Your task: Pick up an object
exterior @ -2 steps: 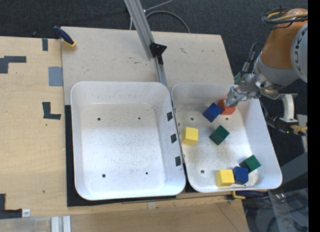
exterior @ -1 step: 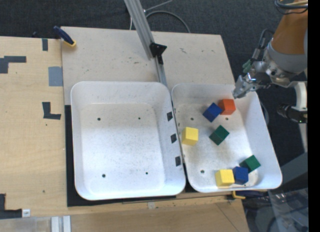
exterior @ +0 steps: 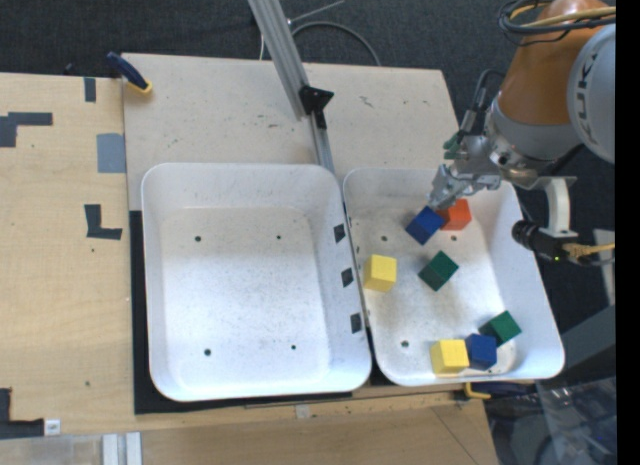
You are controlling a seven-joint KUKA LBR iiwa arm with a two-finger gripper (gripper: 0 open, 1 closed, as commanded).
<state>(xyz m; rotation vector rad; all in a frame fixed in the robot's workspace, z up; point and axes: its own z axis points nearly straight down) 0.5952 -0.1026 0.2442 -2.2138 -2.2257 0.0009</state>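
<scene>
My gripper (exterior: pixel 443 196) hangs over the far part of the right bin (exterior: pixel 530 298), reaching in from the right. Directly below its tip sit a blue cube (exterior: pixel 425 224) and an orange cube (exterior: pixel 457 215), touching each other. The gripper's tip meets the top edge of the blue cube in this view; whether it touches the cube is unclear. Further objects in the same bin are a yellow cube (exterior: pixel 380 272) near the left wall, a dark green cube (exterior: pixel 438 271) in the middle, and a cluster at the near right: a green cube (exterior: pixel 505 327), a blue cube (exterior: pixel 482 350) and a yellow cube (exterior: pixel 450 356).
The left bin (exterior: pixel 160 253) lies beside the right one, the two sharing a raised middle rim (exterior: pixel 350 263). A slanted metal bar (exterior: pixel 285 43) runs from the top down to that rim. The arm's grey and orange body (exterior: pixel 550 73) fills the upper right.
</scene>
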